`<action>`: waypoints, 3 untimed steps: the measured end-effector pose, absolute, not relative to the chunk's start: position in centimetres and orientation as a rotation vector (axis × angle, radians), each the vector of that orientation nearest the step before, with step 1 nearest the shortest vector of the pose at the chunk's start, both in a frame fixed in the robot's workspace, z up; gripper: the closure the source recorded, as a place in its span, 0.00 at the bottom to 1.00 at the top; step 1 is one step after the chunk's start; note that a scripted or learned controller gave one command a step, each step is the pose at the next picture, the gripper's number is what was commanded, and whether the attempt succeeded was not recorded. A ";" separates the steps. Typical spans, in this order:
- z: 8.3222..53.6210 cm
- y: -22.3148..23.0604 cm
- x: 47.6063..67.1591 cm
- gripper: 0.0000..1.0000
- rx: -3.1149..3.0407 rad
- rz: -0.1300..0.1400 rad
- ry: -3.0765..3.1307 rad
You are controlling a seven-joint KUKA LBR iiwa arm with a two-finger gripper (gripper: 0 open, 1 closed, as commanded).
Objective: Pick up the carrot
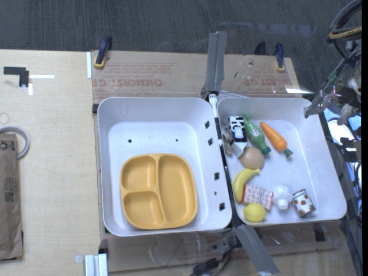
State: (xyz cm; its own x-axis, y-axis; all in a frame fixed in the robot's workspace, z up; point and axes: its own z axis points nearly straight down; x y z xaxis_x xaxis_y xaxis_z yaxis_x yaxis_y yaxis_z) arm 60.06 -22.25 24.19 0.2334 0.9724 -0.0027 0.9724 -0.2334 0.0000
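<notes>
Carrot (273,135), orange with a green tip, lies slantwise in the right bin (322,154), toward its far end, just right of a green bottle (257,135) and apart from it. Bare white floor lies to the carrot's right, up to the bin's wall. Nearer the camera than the carrot sit a kiwi (252,157), banana (244,182), lemon (255,213) and small cartons. The left bin (109,131) holds a yellow divided plate (158,191). At the right edge, metal parts, possibly the gripper (336,99), are cut off; whether it is released or clenched cannot be told.
</notes>
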 end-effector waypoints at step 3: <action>9.2 -16.3 60.4 0.00 2.507 -0.003 1.893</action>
